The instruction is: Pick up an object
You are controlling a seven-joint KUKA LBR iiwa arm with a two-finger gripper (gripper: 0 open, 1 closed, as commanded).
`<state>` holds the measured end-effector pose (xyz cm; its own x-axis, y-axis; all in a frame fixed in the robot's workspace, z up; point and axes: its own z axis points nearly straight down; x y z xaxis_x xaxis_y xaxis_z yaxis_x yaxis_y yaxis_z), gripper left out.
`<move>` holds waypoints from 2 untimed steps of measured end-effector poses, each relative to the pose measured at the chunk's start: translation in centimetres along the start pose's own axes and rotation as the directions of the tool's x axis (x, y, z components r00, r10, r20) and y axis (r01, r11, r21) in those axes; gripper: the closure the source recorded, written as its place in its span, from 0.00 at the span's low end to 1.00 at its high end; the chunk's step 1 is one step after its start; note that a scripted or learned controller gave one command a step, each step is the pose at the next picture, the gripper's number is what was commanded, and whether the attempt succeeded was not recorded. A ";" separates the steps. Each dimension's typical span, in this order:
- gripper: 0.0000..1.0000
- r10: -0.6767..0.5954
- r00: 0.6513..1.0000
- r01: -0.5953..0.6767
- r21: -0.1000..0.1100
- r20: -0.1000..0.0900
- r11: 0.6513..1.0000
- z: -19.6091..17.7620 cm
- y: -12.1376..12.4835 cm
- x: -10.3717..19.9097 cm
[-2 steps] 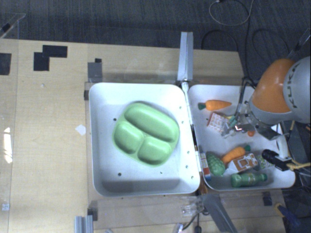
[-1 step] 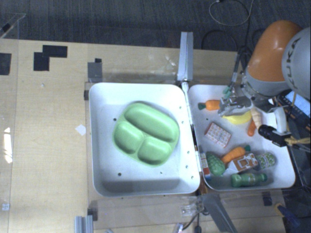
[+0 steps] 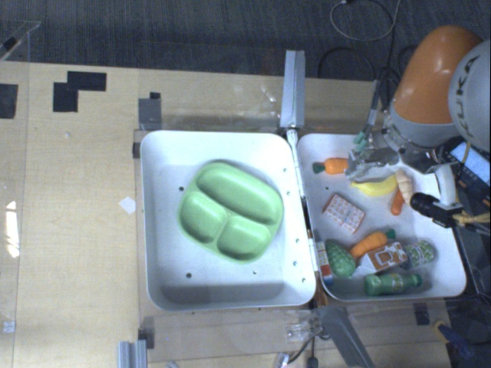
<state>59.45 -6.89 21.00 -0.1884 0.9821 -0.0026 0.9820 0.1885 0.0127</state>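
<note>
My hand (image 3: 374, 162) hovers over the yellow banana (image 3: 377, 185); grip state unclear. I'd drop straight down, clear of the small carrot (image 3: 334, 166).

This looks like a robot lab: a big grey and orange robot arm (image 3: 433, 79) leans over a pale wooden worktop (image 3: 69, 228) with two shallow white bins (image 3: 153, 205), black cables (image 3: 368, 14) and metal brackets (image 3: 292, 90)
</note>
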 end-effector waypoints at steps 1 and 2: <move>0.00 0.000 1.000 0.000 0.000 0.000 1.000 0.0 0.0 0.0; 0.00 0.001 1.000 -0.001 0.008 -0.001 1.000 11.2 2.6 -4.1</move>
<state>62.94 -10.38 9.85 -0.1876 0.9822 -0.0013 0.9822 0.1876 0.0042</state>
